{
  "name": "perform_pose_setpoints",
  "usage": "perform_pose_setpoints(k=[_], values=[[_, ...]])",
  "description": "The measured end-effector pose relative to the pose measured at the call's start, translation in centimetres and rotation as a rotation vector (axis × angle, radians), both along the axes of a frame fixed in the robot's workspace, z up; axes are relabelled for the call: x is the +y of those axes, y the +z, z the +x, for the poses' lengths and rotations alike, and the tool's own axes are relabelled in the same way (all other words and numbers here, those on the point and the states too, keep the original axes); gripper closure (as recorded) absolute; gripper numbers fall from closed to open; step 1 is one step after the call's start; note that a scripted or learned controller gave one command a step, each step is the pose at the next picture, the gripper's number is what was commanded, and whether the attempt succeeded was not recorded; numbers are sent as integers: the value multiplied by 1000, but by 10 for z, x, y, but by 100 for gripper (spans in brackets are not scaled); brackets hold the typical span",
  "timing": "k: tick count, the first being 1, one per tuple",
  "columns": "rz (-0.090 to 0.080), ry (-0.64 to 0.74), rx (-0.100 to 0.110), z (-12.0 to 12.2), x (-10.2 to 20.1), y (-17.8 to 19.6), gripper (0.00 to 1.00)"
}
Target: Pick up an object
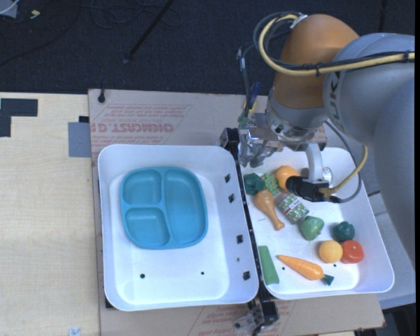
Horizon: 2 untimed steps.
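Over the right shallow white plastic bin [378,271], my pincer [254,151] hangs by the back-left corner, just above a dark green toy veg [253,183] — can't tell its state. Best bet: drop straight onto that piece, clear of the bin wall & the tan drumstick-shaped toy [268,207]. Cardboard sheet [161,117] under the bins on the desk carries red print, upside down — approx "CHEMCAST".

Divided plate [164,207] in left bin [119,271], toy foods [301,222] in right bin [378,271]

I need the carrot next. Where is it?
The carrot lies near the front of the right bin, between the green block and the yellow ball.
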<state>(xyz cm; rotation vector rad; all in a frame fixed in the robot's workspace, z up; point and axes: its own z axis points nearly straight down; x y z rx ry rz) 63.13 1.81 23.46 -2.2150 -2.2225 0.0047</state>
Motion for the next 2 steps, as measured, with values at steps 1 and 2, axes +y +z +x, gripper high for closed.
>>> perform_pose_setpoints(k=[1, 2], values=[[-2, -3, 5, -14, -9, -13, 100], [-1, -1, 1, 5, -3, -15, 100]])
